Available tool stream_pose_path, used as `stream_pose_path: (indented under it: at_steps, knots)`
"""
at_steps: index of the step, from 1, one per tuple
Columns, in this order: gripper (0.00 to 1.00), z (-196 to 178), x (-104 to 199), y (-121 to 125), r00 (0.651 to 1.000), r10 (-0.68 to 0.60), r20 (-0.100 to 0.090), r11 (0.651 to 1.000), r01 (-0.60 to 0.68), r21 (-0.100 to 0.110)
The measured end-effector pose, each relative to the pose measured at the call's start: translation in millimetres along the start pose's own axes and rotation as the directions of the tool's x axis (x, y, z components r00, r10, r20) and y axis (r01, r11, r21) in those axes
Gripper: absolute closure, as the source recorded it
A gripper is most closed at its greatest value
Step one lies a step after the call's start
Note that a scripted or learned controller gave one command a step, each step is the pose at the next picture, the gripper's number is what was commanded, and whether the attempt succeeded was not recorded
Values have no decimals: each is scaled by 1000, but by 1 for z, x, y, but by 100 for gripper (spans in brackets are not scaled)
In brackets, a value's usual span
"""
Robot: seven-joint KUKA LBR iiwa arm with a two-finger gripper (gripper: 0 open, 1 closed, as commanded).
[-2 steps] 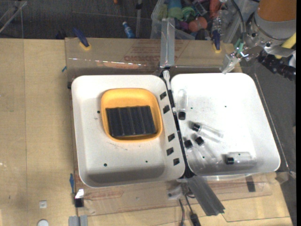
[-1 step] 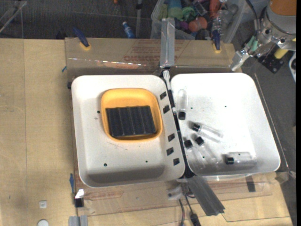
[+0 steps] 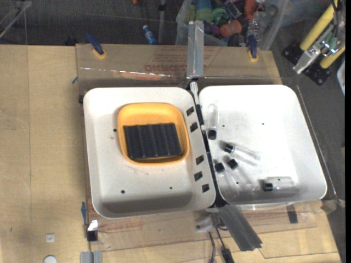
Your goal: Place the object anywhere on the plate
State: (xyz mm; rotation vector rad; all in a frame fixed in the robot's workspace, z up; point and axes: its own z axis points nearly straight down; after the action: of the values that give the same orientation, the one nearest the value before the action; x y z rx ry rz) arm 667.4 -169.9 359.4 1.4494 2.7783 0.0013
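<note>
A yellow-orange plate (image 3: 127, 116) with rounded corners sits in the left white bin (image 3: 101, 163). A black ribbed rectangular object (image 3: 152, 141) lies flat on the plate, covering most of its middle. My gripper (image 3: 310, 58) hangs at the far upper right, beyond the back right corner of the right bin (image 3: 285, 125) and well away from the plate. Nothing shows between its tips.
Several small clear tubes with black caps (image 3: 229, 148) lie in the right bin, one near its front edge (image 3: 276, 184). A metal divider (image 3: 194, 53) stands behind the seam between the bins. A clear box of coloured toys (image 3: 230, 7) sits behind the bench.
</note>
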Motion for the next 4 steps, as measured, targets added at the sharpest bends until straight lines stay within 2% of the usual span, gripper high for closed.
stream_pose_path:
  at_steps: [1, 2, 3, 4]
  knots:
    - [100, -10, -20, -13, 957, -290, 1, 957, 290, -2]
    - [100, -20, -40, -36, 953, -303, 1, 953, 303, -2]
    - [100, -22, -35, -39, 858, -513, -3, 858, 513, -1]
    - [100, -44, -38, -34, 795, -606, 3, 795, 606, -2]
